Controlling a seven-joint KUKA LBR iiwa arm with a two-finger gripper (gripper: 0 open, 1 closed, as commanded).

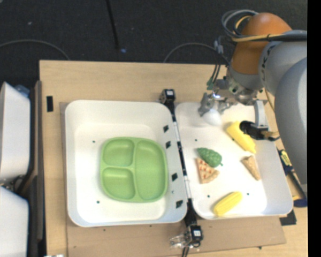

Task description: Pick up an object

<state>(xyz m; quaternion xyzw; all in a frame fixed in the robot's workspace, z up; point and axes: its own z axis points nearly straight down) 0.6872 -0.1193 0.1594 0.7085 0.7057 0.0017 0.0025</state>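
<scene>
Corn cob (227, 203), yellow and nubbly, lies at six o'clock in the right bin (273, 197); my gripper (209, 105) hovers at eleven, its state unclear.

green plate (134, 169), yellow corn (227, 203), white bins (80, 122)
</scene>
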